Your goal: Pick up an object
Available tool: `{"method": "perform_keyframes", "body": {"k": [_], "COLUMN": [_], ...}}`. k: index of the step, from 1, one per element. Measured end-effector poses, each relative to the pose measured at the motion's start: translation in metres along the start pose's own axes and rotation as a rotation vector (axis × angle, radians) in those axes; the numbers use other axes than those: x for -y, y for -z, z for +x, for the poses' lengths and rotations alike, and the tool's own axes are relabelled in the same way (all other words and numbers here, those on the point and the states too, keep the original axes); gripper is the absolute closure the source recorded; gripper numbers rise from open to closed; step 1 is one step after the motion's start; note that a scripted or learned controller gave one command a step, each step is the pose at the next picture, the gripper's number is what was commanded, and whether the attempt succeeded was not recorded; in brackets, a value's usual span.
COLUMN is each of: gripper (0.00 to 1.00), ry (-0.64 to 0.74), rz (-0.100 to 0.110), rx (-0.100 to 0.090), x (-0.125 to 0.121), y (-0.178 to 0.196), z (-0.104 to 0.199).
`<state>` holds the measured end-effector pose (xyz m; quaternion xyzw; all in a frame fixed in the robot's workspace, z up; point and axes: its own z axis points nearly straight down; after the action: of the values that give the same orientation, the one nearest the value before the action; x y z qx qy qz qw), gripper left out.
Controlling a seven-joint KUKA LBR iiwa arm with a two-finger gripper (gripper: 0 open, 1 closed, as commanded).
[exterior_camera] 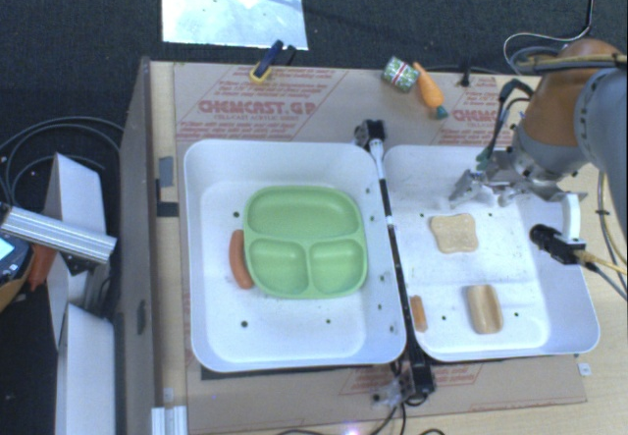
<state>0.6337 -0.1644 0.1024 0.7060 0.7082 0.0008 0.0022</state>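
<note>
Camera view showed the counter (294,94) carrying two white bins side by side, with the arm (579,109) reaching in from the right. Its pincer (488,184) hung over the far part of the right bin (564,325), holding nothing I could see; whether it was apart or together I could not tell. The left bin (211,325), well to the pincer's left, held a green divided plate (304,240) with a toy sausage (237,259) touching its far side. Just below the pincer lay a toast slice (454,233), the likeliest target; farther below it sat a bread roll (483,308) and a small orange piece (418,312). By my judgement this was the approach step: next, centre over the toast, descend and grip.
</note>
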Motion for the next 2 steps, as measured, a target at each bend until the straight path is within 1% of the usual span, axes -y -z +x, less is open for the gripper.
{"method": "perform_keyframes", "body": {"k": [1,2], "gripper": [0.0,0.0], "ry": [0.001,-0.002], "rz": [0.004,0.004], "rx": [-0.003,-0.002], "x": [0.03,0.078], "y": [-0.017,-0.018], "z": [0.054,0.064]}}
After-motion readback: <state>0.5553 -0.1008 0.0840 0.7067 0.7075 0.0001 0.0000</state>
